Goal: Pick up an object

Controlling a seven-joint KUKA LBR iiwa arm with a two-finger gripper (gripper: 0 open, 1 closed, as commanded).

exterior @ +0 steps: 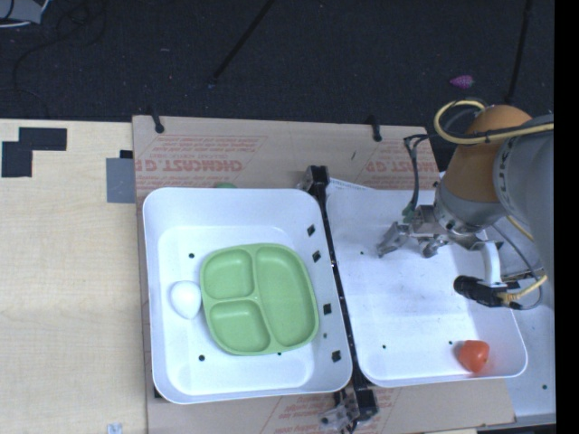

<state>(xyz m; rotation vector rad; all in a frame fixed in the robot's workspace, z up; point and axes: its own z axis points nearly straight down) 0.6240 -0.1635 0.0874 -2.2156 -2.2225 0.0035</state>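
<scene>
Nearest you, at the bottom of the view, sits the small orange-red object (473,355) — it lies in the lower right corner of the right bin (398,351), close against the bin's front wall and rim. Nothing touches it; you see it well apart from the arm.

A little further up, in the left bin (172,369), you find a green divided plate (260,297) with three compartments, lying flat on the bin floor. A small white egg-shaped object (185,298) rests just beside the plate's left edge, touching or nearly touching it.

Further back in the right bin, you see the gripper (412,240) low over the bin's upper half, its metal fingers spread out to left and right with only bare white floor between them — released, grasping nothing. It hangs well apart from the orange-red object.

Behind and to the right of the gripper rises the arm (516,174), grey with its orange band, cables looping around it.

Furthest from you, brown cardboard (271,156) with red printing lies under both bins, and past it you see dark floor (271,43).
</scene>
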